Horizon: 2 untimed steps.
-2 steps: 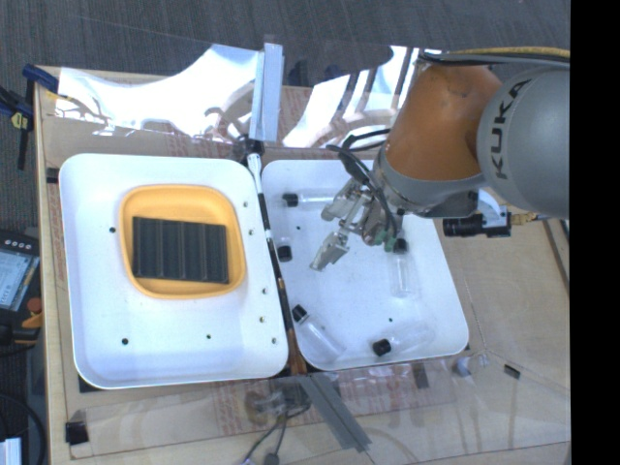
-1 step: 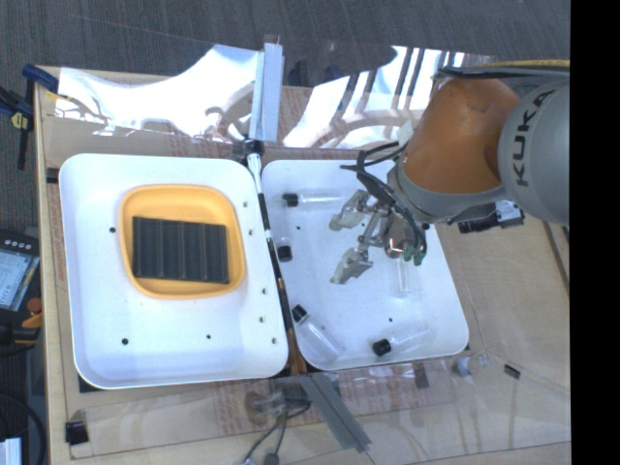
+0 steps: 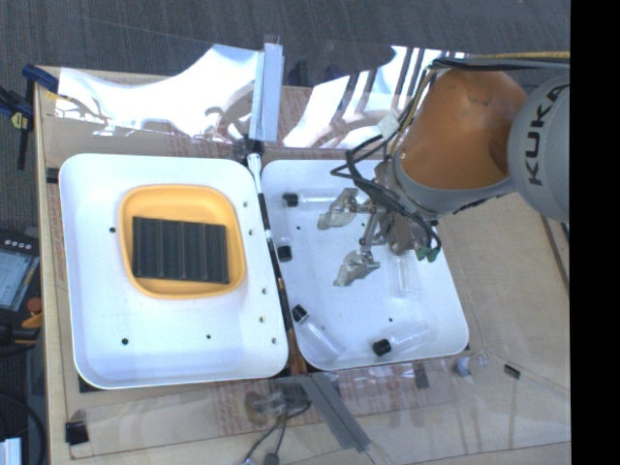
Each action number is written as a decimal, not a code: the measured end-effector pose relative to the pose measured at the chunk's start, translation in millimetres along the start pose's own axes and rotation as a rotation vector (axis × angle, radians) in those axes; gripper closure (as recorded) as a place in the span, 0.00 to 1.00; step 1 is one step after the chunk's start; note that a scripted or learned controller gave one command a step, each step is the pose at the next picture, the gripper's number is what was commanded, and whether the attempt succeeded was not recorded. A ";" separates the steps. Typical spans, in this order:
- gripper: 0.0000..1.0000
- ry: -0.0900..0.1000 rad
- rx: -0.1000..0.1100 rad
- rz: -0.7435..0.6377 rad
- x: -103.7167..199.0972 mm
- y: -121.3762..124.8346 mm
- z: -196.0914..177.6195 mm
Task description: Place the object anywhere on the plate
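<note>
A yellow plate (image 3: pixel 180 201) sits in the left bin (image 3: pixel 87 308). A dark ribbed rectangular block (image 3: pixel 181 250) lies flat on the plate's middle. My gripper (image 3: pixel 349 240) hangs over the right bin (image 3: pixel 441 308), well to the right of the plate. Its two metal fingers (image 3: pixel 339 210) are spread apart and open, and I see nothing between them. The orange wrist band (image 3: pixel 455 129) sits above and to the right of the fingers.
Several clear vials with black caps lie in the right bin: one at the upper left (image 3: pixel 291 200), one near the bottom left (image 3: pixel 315 329), one at the bottom (image 3: pixel 397 342). A divider (image 3: pixel 269 250) separates the bins. Foil sheets (image 3: pixel 194 90) lie behind.
</note>
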<state>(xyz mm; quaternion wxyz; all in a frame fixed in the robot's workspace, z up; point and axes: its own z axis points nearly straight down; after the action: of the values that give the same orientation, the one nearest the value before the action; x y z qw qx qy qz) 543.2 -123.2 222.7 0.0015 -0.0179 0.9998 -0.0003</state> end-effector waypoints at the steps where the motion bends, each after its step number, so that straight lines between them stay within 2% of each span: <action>1: 0.00 0.006 -0.002 -0.318 -20.3 74.4 31.0; 2: 0.00 0.000 -0.002 -0.604 -26.4 126.4 30.3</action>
<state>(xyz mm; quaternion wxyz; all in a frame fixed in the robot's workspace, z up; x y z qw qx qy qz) 565.2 4.1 192.3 0.0011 -0.3143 0.9493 0.0001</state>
